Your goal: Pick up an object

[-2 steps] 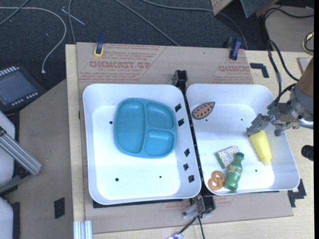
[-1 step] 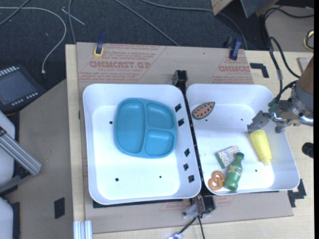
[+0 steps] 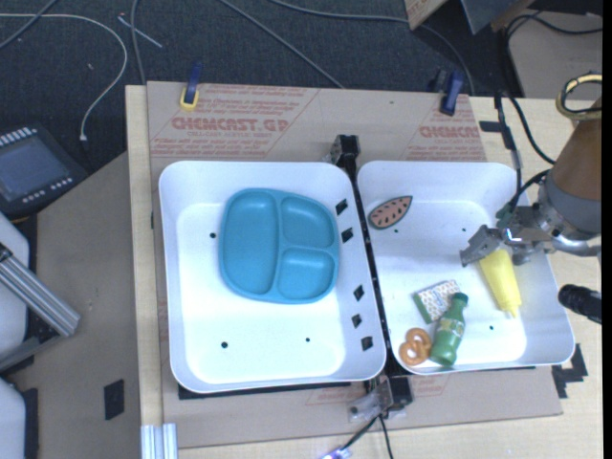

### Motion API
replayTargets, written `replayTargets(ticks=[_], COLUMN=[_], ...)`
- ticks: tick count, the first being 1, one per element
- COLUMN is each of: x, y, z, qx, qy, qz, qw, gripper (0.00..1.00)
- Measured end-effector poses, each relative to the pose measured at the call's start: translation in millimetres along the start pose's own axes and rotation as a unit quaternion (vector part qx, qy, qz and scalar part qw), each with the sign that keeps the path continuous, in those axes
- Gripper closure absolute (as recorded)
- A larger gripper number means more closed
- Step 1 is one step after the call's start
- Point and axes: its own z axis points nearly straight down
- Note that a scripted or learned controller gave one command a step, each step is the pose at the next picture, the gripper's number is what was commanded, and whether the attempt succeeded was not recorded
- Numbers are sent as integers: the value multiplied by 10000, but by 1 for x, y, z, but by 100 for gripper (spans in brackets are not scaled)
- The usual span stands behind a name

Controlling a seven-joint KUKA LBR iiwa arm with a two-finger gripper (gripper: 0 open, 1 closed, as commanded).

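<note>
My gripper [image 3: 491, 249] hangs open over the right side of the right bin [image 3: 535, 352], with one grey finger [image 3: 475, 251] splayed to the left. A yellow bottle-shaped object [image 3: 503, 282] lies on the bin floor with its upper end right under the gripper. Whether the fingers touch it I cannot tell. Further left and nearer the front stand a green bottle [image 3: 448, 330], a small speckled block [image 3: 435, 299] and an orange ring-shaped piece [image 3: 415, 347], close together. A brown leaf-shaped piece [image 3: 389, 211] lies at the bin's back left.
The left bin [image 3: 191, 352] holds a blue divided plate [image 3: 279, 245]. A black divider with clips [image 3: 361, 256] runs between the bins. The arm [image 3: 579, 185] comes in over the right bin's right rim. Bare floor lies in the right bin's middle.
</note>
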Motion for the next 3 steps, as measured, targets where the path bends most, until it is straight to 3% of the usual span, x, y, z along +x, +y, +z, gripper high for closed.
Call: replayTargets(ticks=[1,2,3], x=[5,6,6], y=[-1,3,0], z=[62,88,78], qx=[2,-58,-34], qy=[4,-8,-4], qz=[1,1,3], qw=[10000,10000,10000], gripper=[0,0,100])
